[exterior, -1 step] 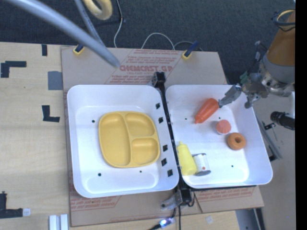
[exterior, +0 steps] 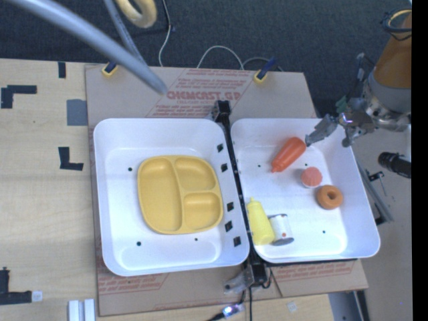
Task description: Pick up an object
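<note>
One plate [exterior: 179, 194] (yellow), five small objects [exterior: 289, 153]

The light is bright and even, coming from above. The white bins [exterior: 110, 179] to the left of the gripper [exterior: 332, 130] are nearly overexposed, with soft, weak shadows inside their rims. The gripper itself looks a little blurred. A grey bar [exterior: 73, 25] far up-left is strongly out of focus.

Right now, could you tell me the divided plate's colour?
Yellow; the divided plate shows clearly in the camera view.
</note>
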You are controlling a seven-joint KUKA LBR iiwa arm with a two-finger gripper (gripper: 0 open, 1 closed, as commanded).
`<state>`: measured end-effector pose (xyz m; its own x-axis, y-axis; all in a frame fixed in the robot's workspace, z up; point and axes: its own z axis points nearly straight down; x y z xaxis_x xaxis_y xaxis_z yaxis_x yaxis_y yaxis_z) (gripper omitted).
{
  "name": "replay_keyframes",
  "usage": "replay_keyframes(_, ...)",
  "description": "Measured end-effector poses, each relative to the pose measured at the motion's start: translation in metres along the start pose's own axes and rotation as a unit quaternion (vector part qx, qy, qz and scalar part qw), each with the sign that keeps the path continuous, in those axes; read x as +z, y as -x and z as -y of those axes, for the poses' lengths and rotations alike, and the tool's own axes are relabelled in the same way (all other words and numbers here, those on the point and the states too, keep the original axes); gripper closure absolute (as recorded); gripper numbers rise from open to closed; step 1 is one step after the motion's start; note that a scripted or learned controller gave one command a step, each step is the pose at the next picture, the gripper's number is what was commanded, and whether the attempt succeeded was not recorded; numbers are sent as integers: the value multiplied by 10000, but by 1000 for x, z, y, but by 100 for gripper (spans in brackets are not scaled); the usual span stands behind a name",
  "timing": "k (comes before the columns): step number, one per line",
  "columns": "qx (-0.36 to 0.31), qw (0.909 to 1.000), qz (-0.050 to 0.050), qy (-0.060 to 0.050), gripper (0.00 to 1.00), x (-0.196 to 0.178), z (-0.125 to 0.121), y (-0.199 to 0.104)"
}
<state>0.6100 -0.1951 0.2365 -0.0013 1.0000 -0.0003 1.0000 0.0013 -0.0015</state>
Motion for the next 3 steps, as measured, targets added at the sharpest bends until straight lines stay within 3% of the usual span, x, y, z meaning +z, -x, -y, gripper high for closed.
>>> replay_keyframes(3, -3, 10000, 10, 6, 0, 154, -7, 4)
